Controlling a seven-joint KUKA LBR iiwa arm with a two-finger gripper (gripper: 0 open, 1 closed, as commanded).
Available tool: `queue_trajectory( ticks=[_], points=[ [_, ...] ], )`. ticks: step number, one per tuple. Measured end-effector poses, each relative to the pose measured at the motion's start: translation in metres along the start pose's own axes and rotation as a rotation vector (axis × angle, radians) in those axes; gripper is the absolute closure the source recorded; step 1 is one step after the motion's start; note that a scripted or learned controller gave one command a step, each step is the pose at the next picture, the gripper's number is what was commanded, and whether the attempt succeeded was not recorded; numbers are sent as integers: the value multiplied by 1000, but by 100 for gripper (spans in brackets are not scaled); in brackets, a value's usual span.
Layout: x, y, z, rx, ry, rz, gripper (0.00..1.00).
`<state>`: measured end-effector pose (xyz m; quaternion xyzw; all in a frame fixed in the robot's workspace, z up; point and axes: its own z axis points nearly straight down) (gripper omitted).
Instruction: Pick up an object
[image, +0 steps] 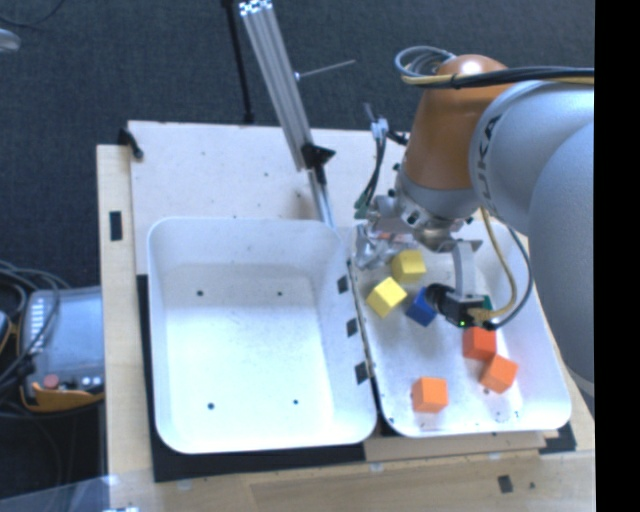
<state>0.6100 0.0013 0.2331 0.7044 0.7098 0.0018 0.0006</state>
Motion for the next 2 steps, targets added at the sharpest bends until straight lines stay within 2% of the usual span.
queue_trajectory(
  ticks=[1,2],
  points=[
    [54,26,-2,1,0,0,100],
    [95,38,-3,1,-1,2,100]
  ],
)
